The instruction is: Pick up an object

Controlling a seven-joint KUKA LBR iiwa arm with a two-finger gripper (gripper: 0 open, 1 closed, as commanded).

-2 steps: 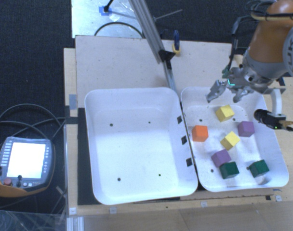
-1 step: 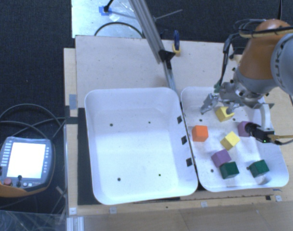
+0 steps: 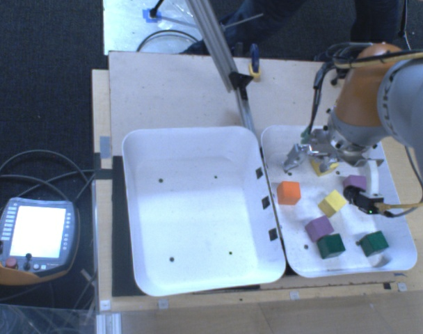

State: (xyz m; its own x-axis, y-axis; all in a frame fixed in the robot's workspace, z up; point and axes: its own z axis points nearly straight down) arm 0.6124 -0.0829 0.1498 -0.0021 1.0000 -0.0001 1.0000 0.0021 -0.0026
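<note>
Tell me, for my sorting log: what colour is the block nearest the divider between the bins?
Orange: the block, in the camera view.

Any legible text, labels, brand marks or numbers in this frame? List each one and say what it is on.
No text can be read.
Teach pendant: its screen is washed out white, and the button markings are too small.
Black tabs on the left bin's right rim: no legible marks.
Blocks in the right bin: plain faces.
</note>
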